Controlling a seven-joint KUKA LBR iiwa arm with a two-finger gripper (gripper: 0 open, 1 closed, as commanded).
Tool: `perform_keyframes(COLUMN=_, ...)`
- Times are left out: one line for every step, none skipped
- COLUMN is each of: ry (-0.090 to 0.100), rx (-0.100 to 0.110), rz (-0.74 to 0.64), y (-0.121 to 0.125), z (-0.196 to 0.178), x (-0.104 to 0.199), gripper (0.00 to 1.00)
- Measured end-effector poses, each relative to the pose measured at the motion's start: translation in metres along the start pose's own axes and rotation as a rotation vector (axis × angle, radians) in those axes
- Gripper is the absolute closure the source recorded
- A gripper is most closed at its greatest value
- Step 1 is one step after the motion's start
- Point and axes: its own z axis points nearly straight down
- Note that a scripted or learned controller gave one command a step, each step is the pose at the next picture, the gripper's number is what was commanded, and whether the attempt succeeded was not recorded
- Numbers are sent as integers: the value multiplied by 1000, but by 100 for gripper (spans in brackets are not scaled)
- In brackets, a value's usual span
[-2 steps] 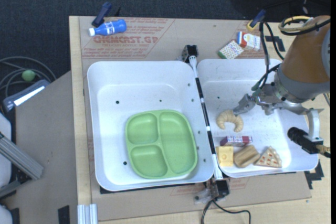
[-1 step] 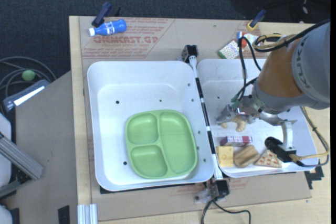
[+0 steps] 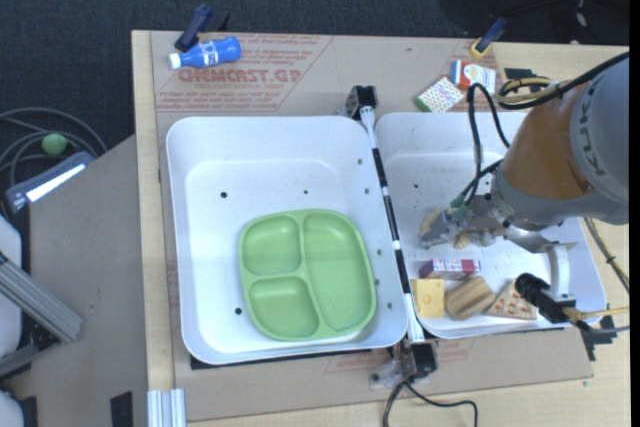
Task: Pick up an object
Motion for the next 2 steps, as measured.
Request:
perform_keyframes(ry=-2, rx=-4, rz=0, y=28, z=0, x=-9, gripper=0)
perform_keyframes(ry=-2, rx=-5, rz=0, y=28, z=-10, x=-9, gripper=100)
